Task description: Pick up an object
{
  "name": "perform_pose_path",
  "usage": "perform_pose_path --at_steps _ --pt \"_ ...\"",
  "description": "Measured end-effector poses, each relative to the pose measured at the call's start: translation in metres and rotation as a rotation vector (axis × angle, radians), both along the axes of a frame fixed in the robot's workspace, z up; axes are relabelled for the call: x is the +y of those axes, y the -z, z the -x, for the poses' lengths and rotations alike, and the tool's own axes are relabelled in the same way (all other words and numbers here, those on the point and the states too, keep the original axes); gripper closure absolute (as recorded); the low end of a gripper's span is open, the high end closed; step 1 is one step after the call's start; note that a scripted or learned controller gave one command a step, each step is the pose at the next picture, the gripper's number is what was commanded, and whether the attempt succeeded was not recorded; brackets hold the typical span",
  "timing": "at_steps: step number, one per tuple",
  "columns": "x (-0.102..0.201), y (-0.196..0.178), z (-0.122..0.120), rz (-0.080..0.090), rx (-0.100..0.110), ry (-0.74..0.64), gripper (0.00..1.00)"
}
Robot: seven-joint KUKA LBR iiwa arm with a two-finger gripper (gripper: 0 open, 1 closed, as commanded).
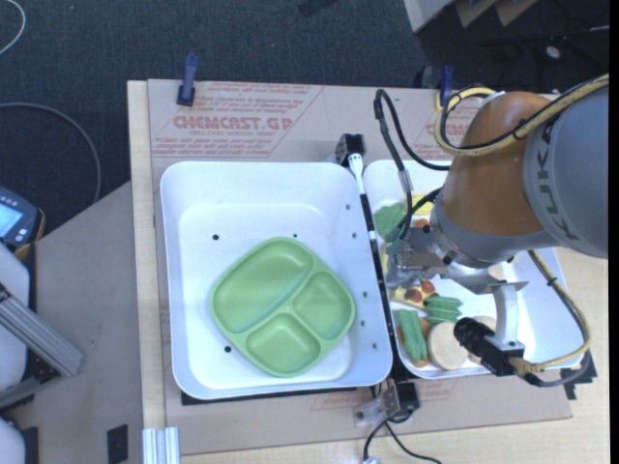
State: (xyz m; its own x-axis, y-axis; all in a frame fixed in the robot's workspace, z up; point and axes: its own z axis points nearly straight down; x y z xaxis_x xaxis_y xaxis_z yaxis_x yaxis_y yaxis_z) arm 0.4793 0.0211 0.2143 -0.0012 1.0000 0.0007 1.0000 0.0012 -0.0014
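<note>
- Arm [527, 177]: big grey KUKA w/ orange band, comes in from the right and hangs over the right bin [551, 307], covering most of it.
- Left bin [193, 201]: shallow, white, just left of the right bin, walls touching along the middle.
- Green tray [282, 304]: pale green, three compartments, lies flat in the left bin's near half. Nothing in it.
- Gripper [411, 259]: low over the right bin's left edge, near the dividing wall. Wrist hides the tips, so can't tell if it's open, closed or gripping.
- Small objects: clustered in the right bin's near-left corner, below the gripper. Green bean-like piece [413, 334], tan round disc [447, 348], darker green leafy piece [390, 221] farther back. A few red/orange bits between, too small to name.
- Step, my read: reach/descent onto the pile; no item seen lifted.
- Next move prob. needs: settle on one piece, close, lift straight up. Crowded pile, so a miss or double grab is a risk.
</note>
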Motion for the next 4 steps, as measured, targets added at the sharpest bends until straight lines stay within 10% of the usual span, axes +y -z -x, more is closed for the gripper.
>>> perform_pose_path --at_steps 2,3,4 --pt "0.0 -0.02 -0.001 0.001 -0.003 -0.001 1.0" --pt "0.074 -0.046 0.0 -0.001 -0.005 -0.007 1.0" --pt "0.043 0.03 -0.077 0.003 -0.003 0.005 1.0"
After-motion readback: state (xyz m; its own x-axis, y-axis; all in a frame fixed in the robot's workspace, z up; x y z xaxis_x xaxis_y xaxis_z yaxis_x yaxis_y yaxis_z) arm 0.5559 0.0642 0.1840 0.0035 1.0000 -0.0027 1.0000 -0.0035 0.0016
